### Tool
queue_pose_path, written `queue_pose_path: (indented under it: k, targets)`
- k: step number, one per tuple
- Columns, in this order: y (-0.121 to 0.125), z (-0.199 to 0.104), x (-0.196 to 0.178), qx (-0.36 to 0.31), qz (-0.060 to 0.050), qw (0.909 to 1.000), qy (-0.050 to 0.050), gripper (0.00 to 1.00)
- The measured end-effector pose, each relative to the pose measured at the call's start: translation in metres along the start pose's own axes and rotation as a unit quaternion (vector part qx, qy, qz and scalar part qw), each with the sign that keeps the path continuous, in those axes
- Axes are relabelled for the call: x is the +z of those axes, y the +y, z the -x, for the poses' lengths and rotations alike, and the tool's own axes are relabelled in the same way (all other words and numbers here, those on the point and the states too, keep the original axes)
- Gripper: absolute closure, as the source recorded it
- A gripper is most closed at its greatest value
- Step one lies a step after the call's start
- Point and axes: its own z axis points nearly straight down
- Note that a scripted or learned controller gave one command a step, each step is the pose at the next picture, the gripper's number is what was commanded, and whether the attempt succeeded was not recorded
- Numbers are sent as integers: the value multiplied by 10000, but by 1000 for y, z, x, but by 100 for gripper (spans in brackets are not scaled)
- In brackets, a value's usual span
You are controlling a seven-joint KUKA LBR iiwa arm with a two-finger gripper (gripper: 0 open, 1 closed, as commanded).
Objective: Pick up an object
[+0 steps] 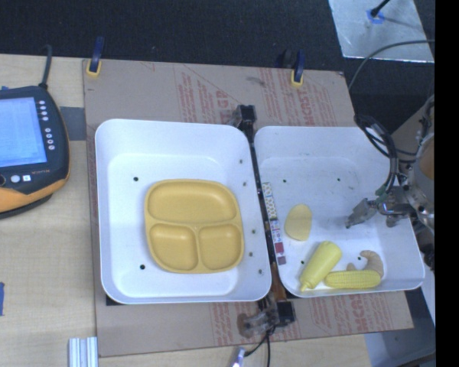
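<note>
My gripper (365,212) hangs over the right bin (321,155), near its right wall; I cannot tell how it is set, and nothing shows in its grasp. Just to its left lies a pale yellow piece (297,222); below it sit a yellow bottle (320,264), a corn cob (352,280) and a tan piece (371,261). Far left, a yellow divided plate (193,225) rests in the left bin (118,205).

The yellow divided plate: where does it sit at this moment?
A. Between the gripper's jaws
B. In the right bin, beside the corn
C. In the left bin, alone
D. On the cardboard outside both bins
C: the yellow divided plate lies flat inside the left bin, while the corn and the other small items lie in the right bin, near the gripper.
</note>
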Motion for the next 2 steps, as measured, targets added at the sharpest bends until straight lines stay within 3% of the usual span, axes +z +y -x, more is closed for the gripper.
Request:
queue_pose_path:
  k: [1, 2]
  targets:
    - [59, -64, 16, -38, 2, 10000, 3, 0]
    - [145, -235, -45, -31, 12, 10000, 23, 0]
